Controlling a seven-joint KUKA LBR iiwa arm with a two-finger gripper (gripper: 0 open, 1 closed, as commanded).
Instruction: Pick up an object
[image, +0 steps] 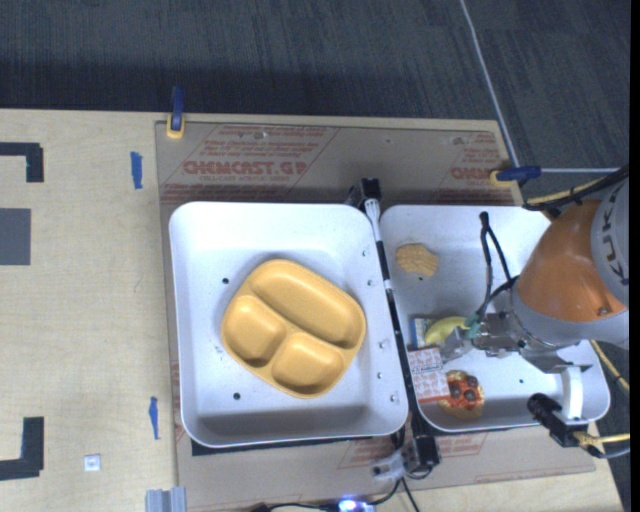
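My hand (462, 338) hangs in the right bin (455, 225), grip state unclear; the yellow-green object (443, 328) lies just to its left.

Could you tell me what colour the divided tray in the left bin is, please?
The divided tray is yellow-orange all over, seen clearly in the camera view.

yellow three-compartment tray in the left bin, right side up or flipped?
Flipped. The yellow three-compartment plastic tray shows three rounded humps bulging upward, not hollows, and nothing lies in them. It rests on the left white bin's floor.
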